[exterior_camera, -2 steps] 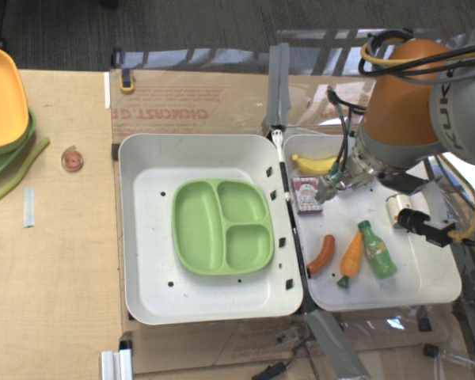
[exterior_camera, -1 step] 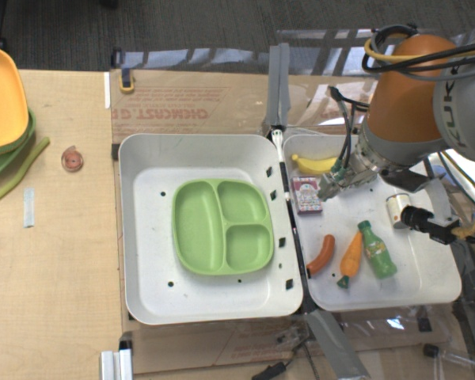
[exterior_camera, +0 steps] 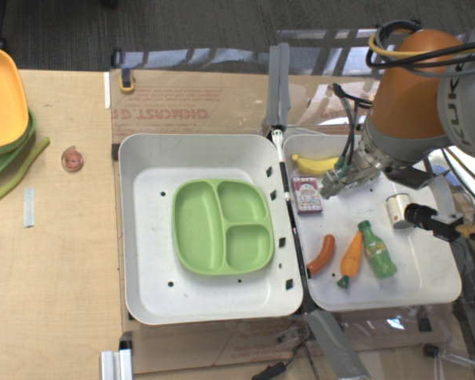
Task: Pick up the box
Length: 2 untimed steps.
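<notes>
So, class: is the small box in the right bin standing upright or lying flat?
Lying flat. The box shows its broad printed face to the camera, resting on the right bin floor near the left wall, beside the gripper.

Two shallow white bins are gleaming side by side, the left white bin point(exterior_camera: 142, 212) showing off a lime-green three-compartment plastic tray point(exterior_camera: 222, 226). In the right white bin point(exterior_camera: 427, 283), a small pink-and-maroon patterned box point(exterior_camera: 306, 195) is sitting, a yellow banana point(exterior_camera: 315, 163) is glowing, a red-orange sausage point(exterior_camera: 321, 255) and an orange carrot point(exterior_camera: 351, 258) are blazing, and a green plastic bottle point(exterior_camera: 377, 251) is wearing a paler label. The orange-banded grey arm point(exterior_camera: 416, 85) is looming over a tan cardboard bench point(exterior_camera: 55, 291).
</notes>
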Each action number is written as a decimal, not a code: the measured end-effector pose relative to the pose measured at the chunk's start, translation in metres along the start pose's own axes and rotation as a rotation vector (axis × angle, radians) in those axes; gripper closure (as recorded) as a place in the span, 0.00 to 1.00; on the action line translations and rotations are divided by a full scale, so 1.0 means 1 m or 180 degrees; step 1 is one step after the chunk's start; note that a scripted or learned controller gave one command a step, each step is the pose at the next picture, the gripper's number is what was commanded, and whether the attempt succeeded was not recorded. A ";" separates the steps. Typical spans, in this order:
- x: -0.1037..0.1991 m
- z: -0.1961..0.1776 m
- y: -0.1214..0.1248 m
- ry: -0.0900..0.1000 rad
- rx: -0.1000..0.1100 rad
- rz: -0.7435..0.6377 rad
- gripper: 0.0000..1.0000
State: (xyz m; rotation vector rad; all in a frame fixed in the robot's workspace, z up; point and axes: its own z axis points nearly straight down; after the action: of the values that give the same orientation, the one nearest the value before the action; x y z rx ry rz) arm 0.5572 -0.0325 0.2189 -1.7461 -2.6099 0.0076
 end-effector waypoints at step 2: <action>0.038 0.012 0.047 0.0002 -0.0005 0.0955 1.00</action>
State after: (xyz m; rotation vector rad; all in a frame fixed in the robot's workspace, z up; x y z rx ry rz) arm 0.5863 0.0208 0.2062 -2.1171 -2.3205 0.0051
